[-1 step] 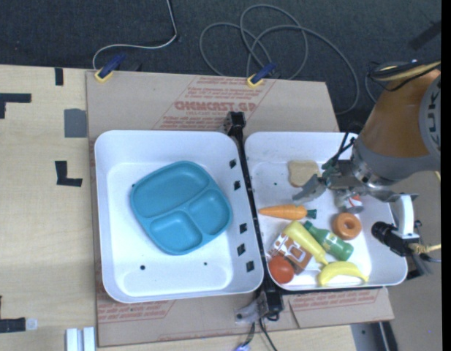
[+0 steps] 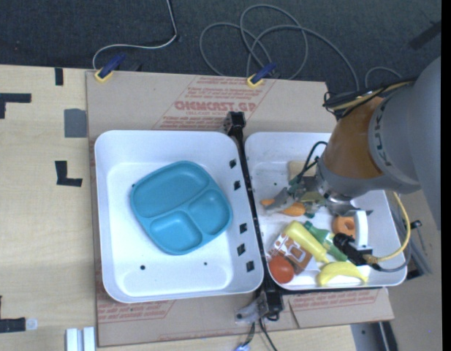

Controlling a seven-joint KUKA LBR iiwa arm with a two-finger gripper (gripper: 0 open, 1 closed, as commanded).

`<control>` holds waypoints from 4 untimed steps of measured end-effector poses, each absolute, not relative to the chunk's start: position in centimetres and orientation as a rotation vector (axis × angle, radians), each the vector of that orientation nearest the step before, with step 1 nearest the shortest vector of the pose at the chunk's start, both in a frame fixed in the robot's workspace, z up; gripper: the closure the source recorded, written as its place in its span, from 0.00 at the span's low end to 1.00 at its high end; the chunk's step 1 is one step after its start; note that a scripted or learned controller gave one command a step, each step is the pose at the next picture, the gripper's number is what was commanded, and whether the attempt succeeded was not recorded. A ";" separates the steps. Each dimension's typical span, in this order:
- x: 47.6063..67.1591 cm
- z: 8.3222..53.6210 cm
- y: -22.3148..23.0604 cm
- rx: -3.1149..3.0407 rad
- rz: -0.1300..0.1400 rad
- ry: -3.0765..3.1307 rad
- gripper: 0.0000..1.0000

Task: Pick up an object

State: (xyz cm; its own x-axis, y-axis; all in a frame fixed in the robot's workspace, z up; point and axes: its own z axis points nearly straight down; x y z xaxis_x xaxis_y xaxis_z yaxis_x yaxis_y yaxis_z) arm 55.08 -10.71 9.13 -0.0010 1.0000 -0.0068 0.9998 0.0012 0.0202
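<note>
My gripper [image 2: 297, 196] is low in the middle of the right bin [image 2: 276, 152], reaching in from the right under the orange-banded wrist [image 2: 353, 148]. It sits right at an orange carrot-like piece [image 2: 292, 210], and I cannot tell whether it touches it. In front of it lie a yellow bottle [image 2: 307, 240], a brown and white packet [image 2: 291, 251], a red tomato [image 2: 281, 270], a yellow banana [image 2: 342, 273], a green item [image 2: 335, 241] and an orange ring [image 2: 344, 224].
The left bin [image 2: 112, 218] holds a blue divided plate [image 2: 181, 207]. A black divider [image 2: 243, 196] runs between the bins. Cables [image 2: 269, 42] lie on the dark floor behind the cardboard base [image 2: 203, 101].
</note>
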 end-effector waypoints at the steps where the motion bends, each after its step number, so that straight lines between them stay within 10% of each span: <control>1: 55.0 10.1 -10.9 2.207 0.010 2.207 1.00; 2: 55.0 10.1 -10.9 2.208 0.009 2.208 0.00; 3: 61.1 8.7 -14.1 2.217 0.003 2.221 0.00; 4: 55.2 8.6 -9.5 2.219 0.002 2.222 0.00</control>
